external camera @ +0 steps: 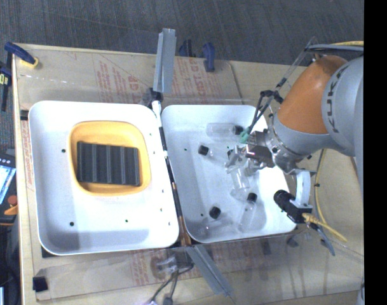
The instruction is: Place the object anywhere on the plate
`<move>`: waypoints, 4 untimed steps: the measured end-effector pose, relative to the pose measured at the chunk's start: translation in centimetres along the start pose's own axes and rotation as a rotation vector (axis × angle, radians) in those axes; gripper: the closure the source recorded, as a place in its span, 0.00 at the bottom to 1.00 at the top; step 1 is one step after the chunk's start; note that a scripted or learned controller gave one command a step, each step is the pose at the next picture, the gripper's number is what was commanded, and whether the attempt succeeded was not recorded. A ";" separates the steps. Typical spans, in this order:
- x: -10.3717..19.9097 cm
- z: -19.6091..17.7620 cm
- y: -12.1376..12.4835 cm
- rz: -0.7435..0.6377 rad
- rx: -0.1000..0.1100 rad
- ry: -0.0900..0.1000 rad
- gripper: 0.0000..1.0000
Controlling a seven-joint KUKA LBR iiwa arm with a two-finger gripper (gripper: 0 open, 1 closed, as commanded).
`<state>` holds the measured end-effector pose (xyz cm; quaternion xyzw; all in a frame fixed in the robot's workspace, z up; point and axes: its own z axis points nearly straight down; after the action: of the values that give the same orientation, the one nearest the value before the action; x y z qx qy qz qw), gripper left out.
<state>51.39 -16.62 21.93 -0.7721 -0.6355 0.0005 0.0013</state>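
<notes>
The grey arm's two-finger gripper [243,161] hangs low in the right white bin [180,170] among clear plastic vials [247,202], likely to pick 1; its grip I cannot tell; the yellow-rimmed square plate [85,132] waits in the left white bin [50,202].

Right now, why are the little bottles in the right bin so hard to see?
In the camera view, the bottles are clear plastic on a bright white bin, so only their dark caps and faint outlines stand out; the arm throws a soft shadow over that bin, and the claw looks slightly blurred; the yellow plate in the left bin shows up sharply.
</notes>
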 end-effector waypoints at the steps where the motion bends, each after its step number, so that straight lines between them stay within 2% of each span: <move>1: 6.5 -6.9 5.9 -0.203 0.001 -0.001 1.00; 2: 10.5 2.1 7.4 -0.547 0.003 -0.001 1.00; 3: 15.9 2.7 10.0 -0.760 -0.002 -0.002 1.00; 4: 17.0 2.8 6.7 -1.021 0.002 -0.001 1.00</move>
<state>61.24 -1.25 19.14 -0.3632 -0.9317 0.0008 0.0019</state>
